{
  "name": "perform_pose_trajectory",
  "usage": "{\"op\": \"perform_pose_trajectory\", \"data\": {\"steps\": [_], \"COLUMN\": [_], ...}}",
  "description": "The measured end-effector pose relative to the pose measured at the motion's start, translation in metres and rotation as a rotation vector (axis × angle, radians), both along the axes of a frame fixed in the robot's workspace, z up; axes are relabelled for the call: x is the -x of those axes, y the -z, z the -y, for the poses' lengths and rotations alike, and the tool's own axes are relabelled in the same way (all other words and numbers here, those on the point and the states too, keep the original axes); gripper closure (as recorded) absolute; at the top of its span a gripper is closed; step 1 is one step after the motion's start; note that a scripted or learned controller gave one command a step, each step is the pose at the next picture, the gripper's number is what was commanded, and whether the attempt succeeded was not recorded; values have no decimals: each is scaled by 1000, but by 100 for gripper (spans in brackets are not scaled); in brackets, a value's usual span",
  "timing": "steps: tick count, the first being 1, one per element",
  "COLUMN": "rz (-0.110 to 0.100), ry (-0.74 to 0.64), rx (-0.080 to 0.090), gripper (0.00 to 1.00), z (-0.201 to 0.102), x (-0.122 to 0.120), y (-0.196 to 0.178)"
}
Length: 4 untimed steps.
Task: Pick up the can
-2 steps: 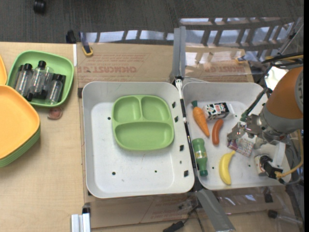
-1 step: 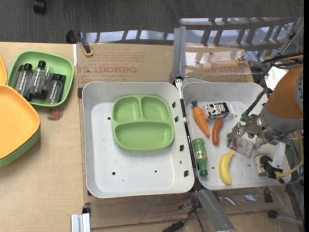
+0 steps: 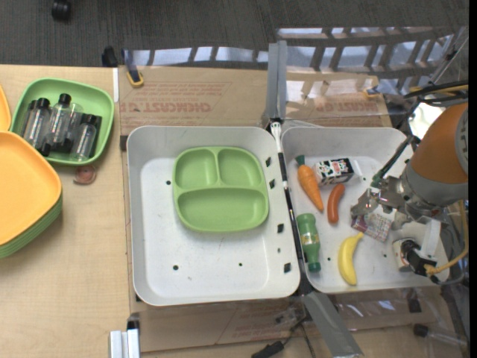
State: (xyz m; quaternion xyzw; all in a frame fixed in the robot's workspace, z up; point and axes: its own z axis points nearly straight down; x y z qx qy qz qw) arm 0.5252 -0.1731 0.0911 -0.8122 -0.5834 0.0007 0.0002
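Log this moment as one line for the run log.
task: pick up can | gripper low in right bin, by banana | grasp unconfirmed | green plate in left bin

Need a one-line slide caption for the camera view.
Grey KUKA arm lowers its gripper into the right white bin by a yellow banana; green divided plate sits left.

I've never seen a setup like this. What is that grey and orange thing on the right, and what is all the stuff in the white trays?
That is a robot arm, seen by one camera looking down at a slant. Its gripper hangs over the right bin, which holds a carrot, a red pepper, a small milk carton, a green bottle and a banana. A crumpled silvery object, possibly the can, sits at the gripper; whether it is gripped is unclear. The left bin carries a green divided plate.
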Motion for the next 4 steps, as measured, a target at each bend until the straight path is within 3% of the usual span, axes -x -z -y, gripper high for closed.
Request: {"op": "perform_pose_trajectory", "data": {"steps": [4], "rz": [0], "ry": [0], "rx": [0], "gripper": [0], "z": [0], "x": [0], "y": [0]}}
